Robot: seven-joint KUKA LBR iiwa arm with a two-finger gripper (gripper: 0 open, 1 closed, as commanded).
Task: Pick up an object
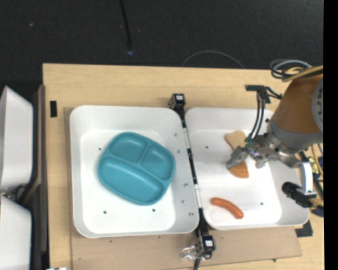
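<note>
In the right bin (214, 122) lie a tan piece of bread (234, 138), an orange wedge-shaped piece (240, 170) and a red-orange sausage (227, 207) near the front wall. My gripper (243, 157) hangs low over the bin, right above the orange piece and just in front of the bread. The grey arm with its orange band (297, 108) reaches in from the right and covers the bin's right part. The orange piece sits directly under the fingertips; whether they touch it is unclear.
The left bin (84, 128) holds a teal divided plate (136, 167) near its middle. A clamp (177, 100) sits at the back between the bins and another (198, 248) at the front. Cables (286, 67) loop behind the arm.
</note>
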